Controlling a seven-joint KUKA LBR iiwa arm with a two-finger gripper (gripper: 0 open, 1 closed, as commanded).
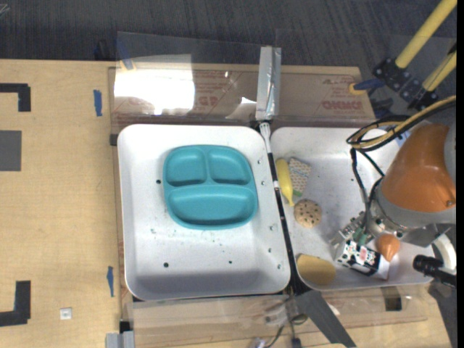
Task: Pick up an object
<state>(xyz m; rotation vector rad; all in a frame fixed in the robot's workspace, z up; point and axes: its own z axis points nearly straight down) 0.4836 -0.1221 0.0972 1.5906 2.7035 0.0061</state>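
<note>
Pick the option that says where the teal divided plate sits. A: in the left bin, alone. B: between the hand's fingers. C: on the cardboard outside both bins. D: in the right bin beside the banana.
A: the teal divided plate lies flat in the left bin, while the banana and cookie lie in the right bin.

Dark carpet floor (217, 6) (grey-blue) behind plywood bench (51, 194).
</note>
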